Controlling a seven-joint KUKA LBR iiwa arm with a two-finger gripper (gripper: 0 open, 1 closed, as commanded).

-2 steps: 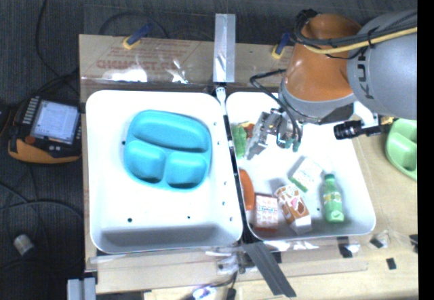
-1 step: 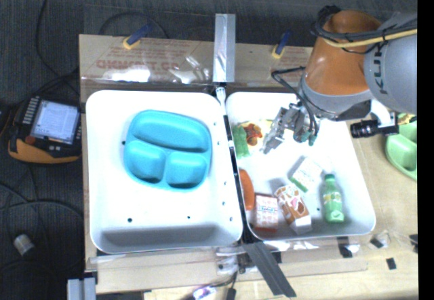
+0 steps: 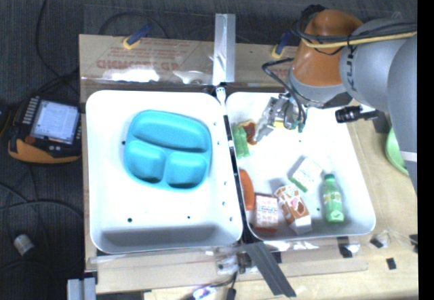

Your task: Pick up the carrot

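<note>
The carrot (image 3: 245, 188) is a short orange piece lying lengthwise against the left wall of the right bin (image 3: 352, 149), about halfway down. My gripper (image 3: 270, 121) hangs over the bin's upper left part, tilted down and to the left. It is well above the carrot in the view and apart from it. Its tip is close to a small red-brown item (image 3: 249, 131) and a green packet (image 3: 240, 142) by the bin's left wall. Nothing can be seen held in it.
A blue compartment tray (image 3: 166, 149) lies in the left bin (image 3: 108, 210). Near the right bin's front are a red packet (image 3: 266, 212), a small carton (image 3: 293, 208), a white-green box (image 3: 305, 173) and a green bottle (image 3: 331, 198). A handheld device (image 3: 51, 123) sits off the bench's left.
</note>
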